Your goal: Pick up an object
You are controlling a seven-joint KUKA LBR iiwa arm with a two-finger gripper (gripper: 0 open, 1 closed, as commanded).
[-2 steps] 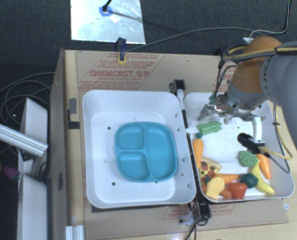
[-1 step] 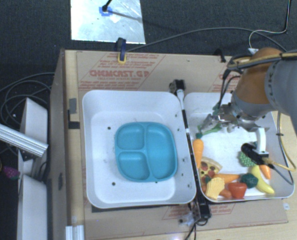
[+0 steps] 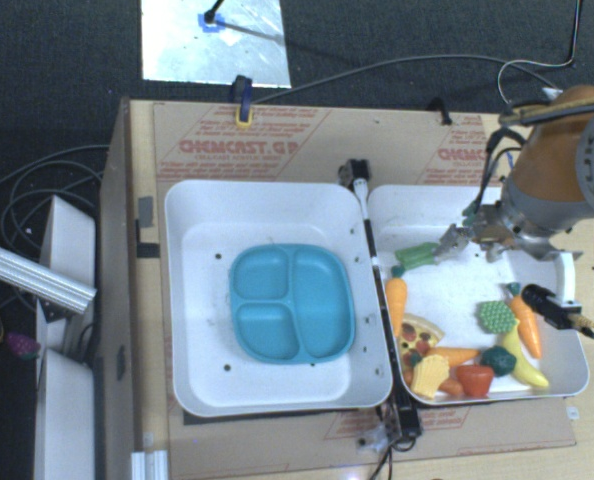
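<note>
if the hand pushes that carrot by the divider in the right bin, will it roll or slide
The carrot looks like smooth toy plastic, so it would probably slide easily on the white bin floor. Its tapered, rounded body suggests it may roll, likely curving toward its narrow end. It lies close to the pizza slice, so a downward push may nudge that too.

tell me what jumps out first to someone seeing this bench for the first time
A blue divided plate lies alone in the middle of the left bin. The right bin holds a heap of toy food along its near edge: carrots, a pizza slice, a banana. Above it the grey and orange arm reaches in, its gripper right by a green piece.
</note>
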